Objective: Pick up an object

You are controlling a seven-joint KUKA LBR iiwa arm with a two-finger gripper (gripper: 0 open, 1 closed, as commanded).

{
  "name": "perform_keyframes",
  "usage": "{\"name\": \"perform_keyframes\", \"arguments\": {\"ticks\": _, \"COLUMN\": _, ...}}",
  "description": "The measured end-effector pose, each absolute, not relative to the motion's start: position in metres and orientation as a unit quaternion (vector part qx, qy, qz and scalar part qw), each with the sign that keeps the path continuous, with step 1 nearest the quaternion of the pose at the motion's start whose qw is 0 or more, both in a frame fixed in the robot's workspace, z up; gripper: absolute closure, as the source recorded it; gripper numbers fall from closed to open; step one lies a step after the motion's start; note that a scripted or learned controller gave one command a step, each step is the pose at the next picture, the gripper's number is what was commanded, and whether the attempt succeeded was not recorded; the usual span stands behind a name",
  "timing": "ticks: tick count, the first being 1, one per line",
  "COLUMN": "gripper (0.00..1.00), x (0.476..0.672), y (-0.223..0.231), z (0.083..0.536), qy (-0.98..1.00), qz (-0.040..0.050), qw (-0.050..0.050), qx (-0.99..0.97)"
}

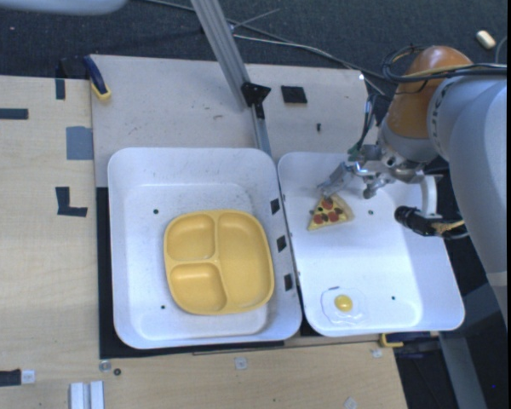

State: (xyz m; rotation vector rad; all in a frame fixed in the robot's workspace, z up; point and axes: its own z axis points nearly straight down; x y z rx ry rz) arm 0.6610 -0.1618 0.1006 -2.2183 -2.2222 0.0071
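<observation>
Worktop (179,109) carries two shallow white bins side by side.

Left bin (128,228), well to the left of the end effector: one yellow divided plate (219,261) with three compartments, lying flat toward the bin's near side.

Right bin (426,288), under the end effector: a toy pizza slice (329,212) lies flat on the floor in the far-left part of the bin, just below and slightly left of the end effector, close to it but with no visible contact. A toy fried egg (341,303) lies near the bin's front wall, well below the end effector and apart from the slice.

End effector (358,177): sits low over the far part of the right bin, its grey metal parts angled toward the pizza slice. Finger opening cannot be told; parts are too small and blurred. Nothing seen between them.

Arm (460,135) comes in from the right, orange band (430,79) above the wrist.
</observation>
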Motion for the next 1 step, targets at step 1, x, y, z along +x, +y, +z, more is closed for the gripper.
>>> {"name": "perform_keyframes", "arguments": {"ticks": 1, "gripper": 1.0, "x": 0.662, "y": -0.1613, "z": 0.1136, "qy": -0.708, "qz": 0.0015, "qw": 0.0, "qx": -0.706}}
